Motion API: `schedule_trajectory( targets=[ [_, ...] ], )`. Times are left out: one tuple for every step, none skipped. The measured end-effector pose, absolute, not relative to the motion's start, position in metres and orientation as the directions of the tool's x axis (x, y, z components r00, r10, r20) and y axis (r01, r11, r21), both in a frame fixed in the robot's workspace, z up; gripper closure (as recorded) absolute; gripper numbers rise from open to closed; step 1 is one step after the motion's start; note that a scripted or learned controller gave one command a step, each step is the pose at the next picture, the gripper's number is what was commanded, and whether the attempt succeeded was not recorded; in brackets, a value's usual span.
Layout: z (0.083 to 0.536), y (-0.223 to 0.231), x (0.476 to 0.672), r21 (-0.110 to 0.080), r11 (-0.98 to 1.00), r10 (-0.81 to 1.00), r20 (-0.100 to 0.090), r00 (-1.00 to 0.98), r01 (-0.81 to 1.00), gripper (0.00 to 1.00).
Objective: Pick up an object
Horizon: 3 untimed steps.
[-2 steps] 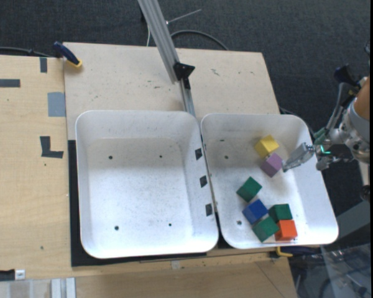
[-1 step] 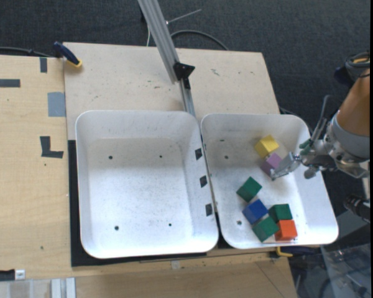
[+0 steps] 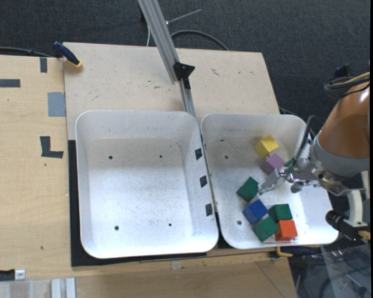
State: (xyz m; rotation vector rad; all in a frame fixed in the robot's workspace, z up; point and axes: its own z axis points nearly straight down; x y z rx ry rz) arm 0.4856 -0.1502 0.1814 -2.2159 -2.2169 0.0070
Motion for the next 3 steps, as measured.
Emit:
schedule_trajectory(
  targets=[
    [0.136,-0.144,0.486,-0.007,0.001,1.0,0.002,-0.001,1.0,0.0],
    [0.149,-0.144,0.487,-0.004,0.002,1.0,0.001,-0.002,1.0,1.0],
    [0.206,-0.149,0.496,0.005,0.002,1.0,-0.002,-0.002,1.0,1.0]
  ],
)
